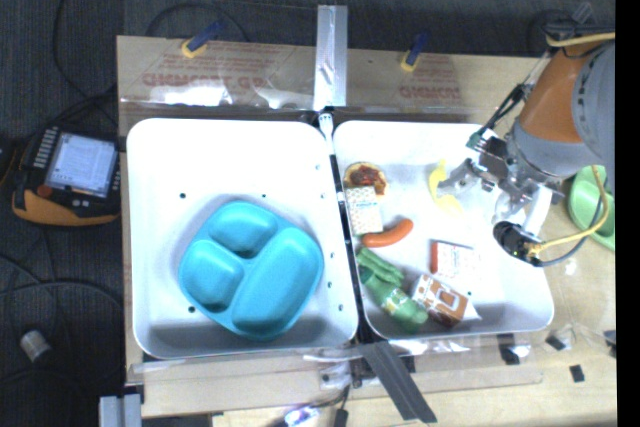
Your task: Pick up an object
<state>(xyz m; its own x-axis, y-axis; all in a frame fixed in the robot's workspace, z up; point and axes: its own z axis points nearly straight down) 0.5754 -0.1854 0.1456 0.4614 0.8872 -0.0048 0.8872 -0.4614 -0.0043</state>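
A small yellow object (443, 183), with no readable writing, lies in the right bin (520, 310) near its far wall, just beside the gripper (478, 173); nothing sits between the fingers, and whether they are spread I cannot tell

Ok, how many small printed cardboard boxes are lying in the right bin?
3. One white printed cardboard box lies by the divider, above the orange sausage; one white-and-red box sits mid-bin; one brown-and-white box is near the front wall. Others may hide beneath the green items.
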